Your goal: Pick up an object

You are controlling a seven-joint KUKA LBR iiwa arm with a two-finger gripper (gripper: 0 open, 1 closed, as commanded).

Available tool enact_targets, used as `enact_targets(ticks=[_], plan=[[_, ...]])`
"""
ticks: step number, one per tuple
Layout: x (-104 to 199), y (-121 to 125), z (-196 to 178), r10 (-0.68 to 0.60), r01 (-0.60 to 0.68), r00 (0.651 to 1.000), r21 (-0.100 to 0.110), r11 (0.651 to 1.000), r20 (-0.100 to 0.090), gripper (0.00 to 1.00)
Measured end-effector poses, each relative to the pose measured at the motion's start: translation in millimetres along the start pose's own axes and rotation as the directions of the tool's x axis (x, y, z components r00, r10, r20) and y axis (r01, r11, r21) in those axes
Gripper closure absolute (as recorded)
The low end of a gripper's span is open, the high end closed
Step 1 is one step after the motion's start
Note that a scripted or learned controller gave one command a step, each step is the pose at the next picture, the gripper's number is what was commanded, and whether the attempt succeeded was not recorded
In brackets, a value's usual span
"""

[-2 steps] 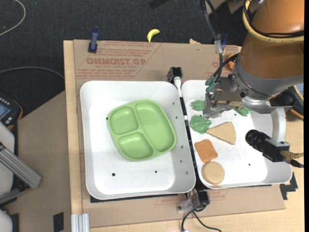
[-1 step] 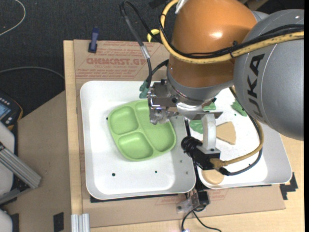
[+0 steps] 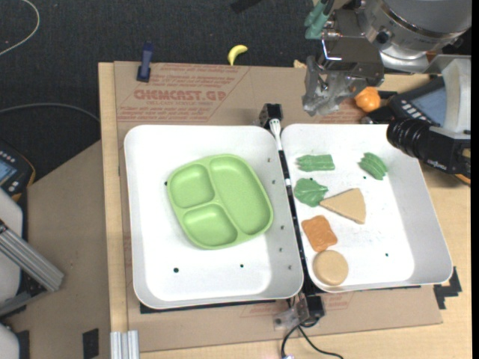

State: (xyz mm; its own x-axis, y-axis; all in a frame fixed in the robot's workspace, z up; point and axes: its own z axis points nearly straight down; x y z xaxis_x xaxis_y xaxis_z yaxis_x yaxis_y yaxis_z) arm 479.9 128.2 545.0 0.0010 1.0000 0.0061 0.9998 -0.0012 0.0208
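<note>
My gripper [image 3: 325,99] hangs high over the back left corner of the right bin [image 3: 419,230], with nothing seen in it. In that bin lie a green leafy piece [image 3: 314,162], a second green piece [image 3: 373,165], a third green piece [image 3: 309,191], a tan wedge [image 3: 347,204], an orange slab [image 3: 322,232] and a round tan disc [image 3: 331,266]. They all rest on the bin floor, in front of the gripper and below it. The left bin [image 3: 150,260] holds a green divided plate [image 3: 217,200].
An orange ball [image 3: 367,99] sits just behind the right bin, to the right of the gripper. On the board behind the bins are a yellow banana-shaped toy [image 3: 237,52] and a blue clip [image 3: 145,62]. Black clamps join the two bins along their shared edge [image 3: 283,170].
</note>
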Motion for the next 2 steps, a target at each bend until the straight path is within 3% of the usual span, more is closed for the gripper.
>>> enact_targets(ticks=[1,2], plan=[[-99.3,-1.9,46.1,0.011,-0.011,1.0,0.025,1.0,0.008,1.0],[-113.9,-5.9,181.9,0.002,-0.002,1.0,0.036,0.999,0.008,1.0]])
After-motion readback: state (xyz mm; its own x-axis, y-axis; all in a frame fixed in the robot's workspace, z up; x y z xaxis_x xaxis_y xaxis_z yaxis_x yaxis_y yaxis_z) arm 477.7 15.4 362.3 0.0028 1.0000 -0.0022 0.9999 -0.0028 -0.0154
